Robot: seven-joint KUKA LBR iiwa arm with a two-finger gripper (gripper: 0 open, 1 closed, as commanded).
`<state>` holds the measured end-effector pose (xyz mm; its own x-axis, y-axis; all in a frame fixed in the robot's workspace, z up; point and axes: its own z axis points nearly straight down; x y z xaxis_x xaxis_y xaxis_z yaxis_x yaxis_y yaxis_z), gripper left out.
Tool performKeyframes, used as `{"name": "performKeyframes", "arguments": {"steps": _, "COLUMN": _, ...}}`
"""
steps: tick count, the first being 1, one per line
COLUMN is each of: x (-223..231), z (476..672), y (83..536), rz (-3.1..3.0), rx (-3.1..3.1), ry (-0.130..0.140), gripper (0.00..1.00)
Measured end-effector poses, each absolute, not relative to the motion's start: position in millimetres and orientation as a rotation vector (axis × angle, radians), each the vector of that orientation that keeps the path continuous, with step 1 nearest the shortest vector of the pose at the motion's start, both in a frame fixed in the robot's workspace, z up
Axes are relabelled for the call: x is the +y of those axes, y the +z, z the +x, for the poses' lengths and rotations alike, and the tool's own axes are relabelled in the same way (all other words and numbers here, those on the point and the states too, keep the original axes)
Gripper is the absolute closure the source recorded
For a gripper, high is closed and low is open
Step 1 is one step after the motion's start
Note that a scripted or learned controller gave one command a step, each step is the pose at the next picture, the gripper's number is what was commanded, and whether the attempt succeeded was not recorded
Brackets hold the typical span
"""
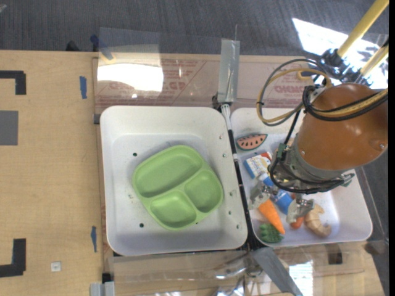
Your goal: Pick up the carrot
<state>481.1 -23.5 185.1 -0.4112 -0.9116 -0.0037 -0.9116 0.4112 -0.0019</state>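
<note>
The carrot (pixel 271 216) is orange with a green leafy top (pixel 268 232). It lies at a slant near the front left corner of the right bin (pixel 364 217). My gripper (pixel 282 201) hangs low over that bin, just above and to the right of the carrot. Its two metal fingers stand apart: one finger (pixel 261 193) is by the carrot's upper end, the other is beside a beige toy. A small blue object (pixel 284 200) lies between them. The fingers are not around the carrot. The orange wrist band (pixel 342 128) hides the middle of the bin.
A watermelon slice (pixel 251 142) and a white, blue and red packet (pixel 258 164) lie at the right bin's back left. A beige toy (pixel 318 224) and a small red piece (pixel 296 223) sit front right. The left bin (pixel 117 134) holds a green divided plate (pixel 178 187).
</note>
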Motion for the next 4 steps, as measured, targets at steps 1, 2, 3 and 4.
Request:
{"name": "performKeyframes", "arguments": {"steps": 1, "x": -124, "z": 484.1, "y": 91, "rz": -1.898, "rx": 2.488, "ry": -0.014, "gripper": 0.0}}
{"name": "performKeyframes", "arguments": {"steps": 2, "x": -119, "z": 487.6, "y": 103, "rz": -1.895, "rx": 2.476, "ry": -0.014, "gripper": 1.0}}
{"name": "performKeyframes", "arguments": {"steps": 3, "x": -107, "z": 568.8, "y": 92, "rz": -2.03, "rx": 2.382, "ry": -0.015, "gripper": 1.0}}
{"name": "performKeyframes", "arguments": {"steps": 4, "x": -75, "z": 533.4, "y": 187, "rz": -1.639, "rx": 2.668, "ry": -0.006, "gripper": 1.0}}
